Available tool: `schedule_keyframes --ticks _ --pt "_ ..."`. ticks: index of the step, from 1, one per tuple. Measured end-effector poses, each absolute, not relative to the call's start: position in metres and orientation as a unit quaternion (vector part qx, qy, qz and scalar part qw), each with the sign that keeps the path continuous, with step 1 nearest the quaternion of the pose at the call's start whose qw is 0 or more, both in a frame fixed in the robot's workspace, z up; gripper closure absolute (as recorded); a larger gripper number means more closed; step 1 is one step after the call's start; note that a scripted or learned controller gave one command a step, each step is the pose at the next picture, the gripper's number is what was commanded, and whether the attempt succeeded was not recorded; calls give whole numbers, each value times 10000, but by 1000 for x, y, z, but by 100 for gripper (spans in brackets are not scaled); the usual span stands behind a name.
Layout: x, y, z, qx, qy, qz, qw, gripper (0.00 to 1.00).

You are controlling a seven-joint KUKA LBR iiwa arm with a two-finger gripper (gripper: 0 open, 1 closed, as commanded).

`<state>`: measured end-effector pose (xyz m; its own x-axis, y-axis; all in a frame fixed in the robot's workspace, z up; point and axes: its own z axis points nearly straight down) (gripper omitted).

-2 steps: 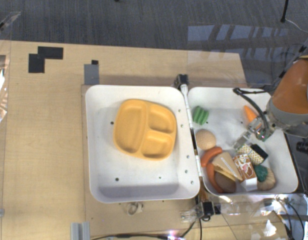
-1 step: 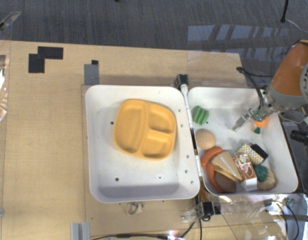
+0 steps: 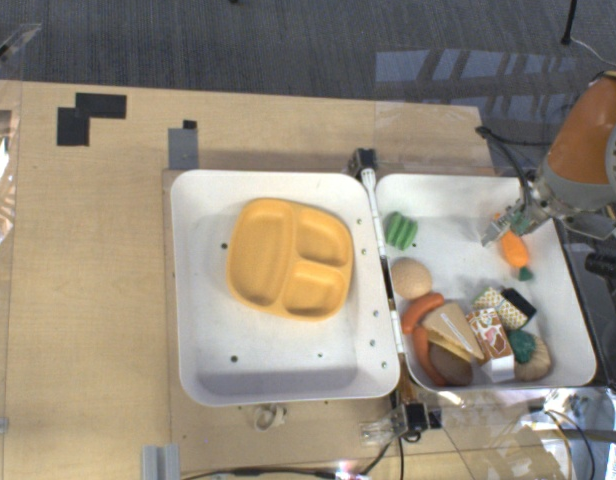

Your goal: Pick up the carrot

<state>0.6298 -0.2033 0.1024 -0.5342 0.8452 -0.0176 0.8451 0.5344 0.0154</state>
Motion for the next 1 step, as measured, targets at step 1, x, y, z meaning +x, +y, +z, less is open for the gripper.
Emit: schedule_keyframes --ticks 1 --pt "584 -156 191 6102 7922 28 55 100"
